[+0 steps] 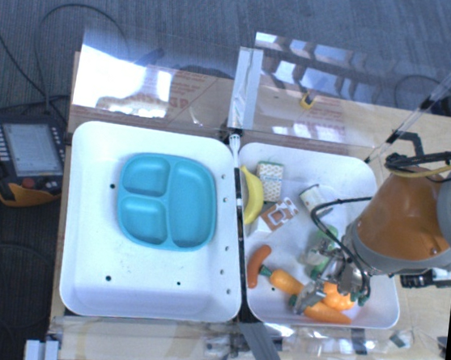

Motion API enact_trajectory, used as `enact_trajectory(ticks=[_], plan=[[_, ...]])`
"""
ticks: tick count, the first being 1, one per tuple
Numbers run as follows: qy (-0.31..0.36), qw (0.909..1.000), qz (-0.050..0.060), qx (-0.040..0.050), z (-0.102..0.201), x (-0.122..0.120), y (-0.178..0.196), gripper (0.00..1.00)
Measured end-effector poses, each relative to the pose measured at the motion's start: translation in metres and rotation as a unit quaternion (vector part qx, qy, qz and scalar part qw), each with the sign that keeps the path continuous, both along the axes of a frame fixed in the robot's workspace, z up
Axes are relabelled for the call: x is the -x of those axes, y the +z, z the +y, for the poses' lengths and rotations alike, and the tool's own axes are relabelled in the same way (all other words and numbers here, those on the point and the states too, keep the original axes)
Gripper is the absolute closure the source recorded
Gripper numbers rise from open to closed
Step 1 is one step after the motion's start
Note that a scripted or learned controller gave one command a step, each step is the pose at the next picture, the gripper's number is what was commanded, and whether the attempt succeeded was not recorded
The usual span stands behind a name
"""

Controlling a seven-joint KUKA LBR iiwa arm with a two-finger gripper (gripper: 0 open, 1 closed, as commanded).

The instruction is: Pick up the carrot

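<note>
The carrot [282, 280] is a short orange piece lying near the front of the right bin [387, 195]. My gripper [310, 295] is low over the bin floor at the carrot's right end, touching or nearly touching it. The arm's orange band [404, 217] rises behind it to the right. Two more orange items sit close by, one [339, 298] just right of the gripper and one [328, 314] in front of it, partly hidden by the gripper.
A red sausage-shaped item [257, 264] lies left of the carrot. A banana [250, 194], a speckled block [270, 175], a small brown-and-white packet [279, 214] and a white object [313, 197] lie farther back. The left bin [76, 263] holds a blue divided plate [166, 200].
</note>
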State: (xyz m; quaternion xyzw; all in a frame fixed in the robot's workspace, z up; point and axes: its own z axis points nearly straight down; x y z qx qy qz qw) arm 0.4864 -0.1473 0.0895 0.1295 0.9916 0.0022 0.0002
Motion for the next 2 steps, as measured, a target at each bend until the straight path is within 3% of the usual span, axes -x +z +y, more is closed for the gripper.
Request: enact_trajectory(ticks=[1,2], plan=[[-0.023,0.9997,0.001,0.0015,0.112,-0.049,0.155,0.0],[0.061,0.9981,0.003,0.0019,0.081,-0.017,0.092,0.0]])
